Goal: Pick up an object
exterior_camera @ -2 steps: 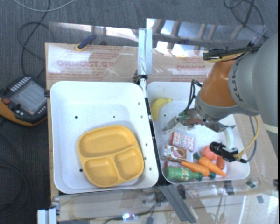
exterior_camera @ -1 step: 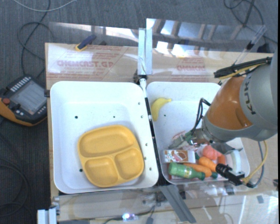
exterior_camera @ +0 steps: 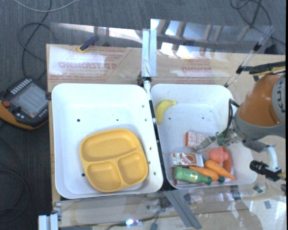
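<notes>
In the right bin (exterior_camera: 192, 92) lie a yellow banana (exterior_camera: 162, 109), a small orange-and-white carton (exterior_camera: 196, 139), a brown-and-white carton (exterior_camera: 185, 159), a green bottle (exterior_camera: 191, 176), an orange carrot (exterior_camera: 212, 171) and a red-orange toy fruit (exterior_camera: 219, 155). My gripper (exterior_camera: 217, 140) reaches in from the right and hangs low over the bin, between the small carton and the red-orange fruit. It sits just above the fruit's top edge. Nothing shows in its grasp.
The left bin (exterior_camera: 67, 104) holds a yellow divided plate (exterior_camera: 114, 158). A metal post (exterior_camera: 148, 56) stands behind the wall between the two bins. A teach pendant (exterior_camera: 21, 103) lies on the floor at the left. The arm's orange band (exterior_camera: 261, 104) overhangs the right bin's right edge.
</notes>
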Controlling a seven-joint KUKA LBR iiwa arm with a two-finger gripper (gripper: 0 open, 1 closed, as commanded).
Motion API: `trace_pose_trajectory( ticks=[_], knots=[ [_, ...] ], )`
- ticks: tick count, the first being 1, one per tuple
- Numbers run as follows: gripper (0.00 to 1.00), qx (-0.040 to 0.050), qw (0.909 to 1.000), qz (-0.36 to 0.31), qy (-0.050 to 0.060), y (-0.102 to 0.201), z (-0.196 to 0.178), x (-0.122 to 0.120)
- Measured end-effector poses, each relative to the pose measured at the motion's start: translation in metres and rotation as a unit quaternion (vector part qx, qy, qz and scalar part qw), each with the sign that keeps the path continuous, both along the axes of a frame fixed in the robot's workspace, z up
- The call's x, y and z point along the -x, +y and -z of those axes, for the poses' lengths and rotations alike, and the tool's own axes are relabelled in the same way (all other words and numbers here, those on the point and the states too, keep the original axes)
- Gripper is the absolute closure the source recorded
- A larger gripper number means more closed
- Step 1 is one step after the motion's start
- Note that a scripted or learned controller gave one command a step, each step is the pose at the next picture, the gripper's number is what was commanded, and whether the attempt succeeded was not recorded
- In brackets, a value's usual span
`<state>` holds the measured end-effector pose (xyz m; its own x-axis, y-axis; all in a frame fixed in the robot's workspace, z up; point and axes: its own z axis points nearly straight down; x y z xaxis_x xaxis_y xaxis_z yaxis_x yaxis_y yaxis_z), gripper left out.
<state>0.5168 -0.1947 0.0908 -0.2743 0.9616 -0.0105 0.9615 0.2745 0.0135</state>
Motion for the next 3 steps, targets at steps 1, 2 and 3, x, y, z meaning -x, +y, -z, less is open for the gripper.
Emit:
trace_pose_trajectory(
  ticks=[1, 2, 3],
  knots=[
    [0.00, -0.0026, 0.9999, 0.010, 0.007, 0.017, -0.069, -0.049],
    [0.00, 0.0008, 0.9960, -0.089, 0.003, 0.054, 0.000, -0.026],
    [0.00, -0.0024, 0.9973, -0.074, 0.008, 0.053, -0.027, -0.048]
  ],
)
